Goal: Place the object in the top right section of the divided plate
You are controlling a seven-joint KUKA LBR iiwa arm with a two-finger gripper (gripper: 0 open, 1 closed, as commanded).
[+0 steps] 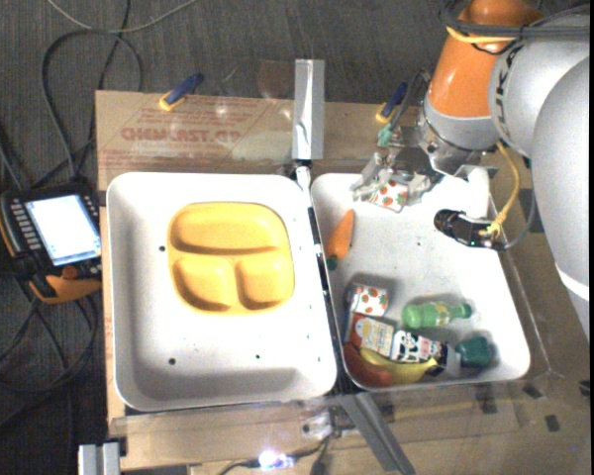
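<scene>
While I scan from the left edge: a handheld pendant (54, 231) with a lit screen sits off the counter (178, 137), cables trailing on the floor around it. Left bin (129, 364) carries the yellow divided plate (232, 256), lying flat, one wide section along the far side and two smaller ones nearer the camera; all three sections look bare. A blue-and-yellow clamp (180, 90) sits at the far left corner of the counter, and a metal bar (308, 107) stands at the seam between the two bins. Right bin (520, 349): an orange carrot (340, 234) lies tilted against its left wall, well apart from the rest. Along the near wall there's a cluster touching one another: a small carton with a strawberry print (367, 300), a cow-patterned carton (406, 344), a green bottle (434, 314), a dark green item (475, 350), something yellow (401, 369) underneath. My jaws (388, 184) hang over the far left corner of the right bin, clamped on a small red-and-white patterned packet (389, 195), which is pinched between the fingers (369, 178) and appears clear of the bin floor. So the object is at my jaws, over the right bin, well apart from the plate.
</scene>
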